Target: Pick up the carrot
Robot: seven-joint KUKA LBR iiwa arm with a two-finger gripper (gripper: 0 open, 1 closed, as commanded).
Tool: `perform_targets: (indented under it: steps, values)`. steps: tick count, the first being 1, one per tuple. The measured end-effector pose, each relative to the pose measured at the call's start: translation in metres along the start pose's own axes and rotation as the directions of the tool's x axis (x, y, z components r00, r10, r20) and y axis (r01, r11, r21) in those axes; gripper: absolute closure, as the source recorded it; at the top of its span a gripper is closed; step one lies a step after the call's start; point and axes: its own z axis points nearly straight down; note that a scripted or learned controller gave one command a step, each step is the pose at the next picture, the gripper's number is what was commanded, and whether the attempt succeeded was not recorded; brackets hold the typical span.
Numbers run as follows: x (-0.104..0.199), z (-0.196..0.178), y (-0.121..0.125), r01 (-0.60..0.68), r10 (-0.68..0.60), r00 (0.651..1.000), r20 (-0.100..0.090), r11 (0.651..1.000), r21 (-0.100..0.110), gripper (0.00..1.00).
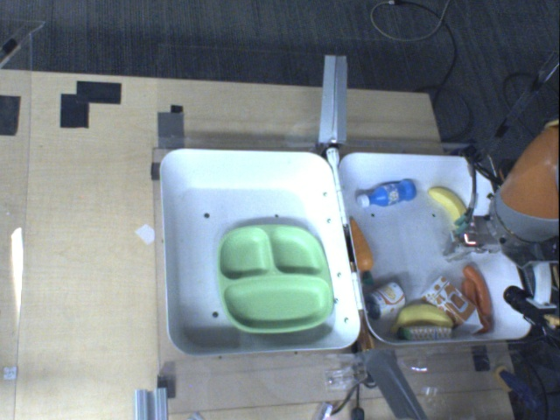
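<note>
The carrot lay well left of the gripper, against the right bin's left wall, its long axis running along that wall, tip direction unclear. The gripper's opening could not be told.

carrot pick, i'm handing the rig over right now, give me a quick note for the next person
Gripper: the arm sits at the right edge of the right bin; finger state cannot be read, and nothing is seen in its grasp.
Carrot: lying against the right bin's left wall, beside the divider, untouched.
Also in that bin: blue bottle, banana, a can, snack packets. Green plate in the left bin.
Done: nothing yet.
Left: cross to the carrot, grasp, lift.
</note>
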Motion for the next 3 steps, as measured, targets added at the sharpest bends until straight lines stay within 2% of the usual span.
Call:
perform_targets:
  steps: [1,2,3]
  values:
    - [0.002,-0.063,-0.004,-0.073,0.073,0.997,-0.004,0.997,0.011,1.0]
    - [0.059,0.0,-0.013,-0.262,0.262,0.965,-0.001,0.965,0.002,1.0]
    - [0.076,-0.085,0.046,-0.226,0.226,0.974,-0.002,0.974,0.013,1.0]
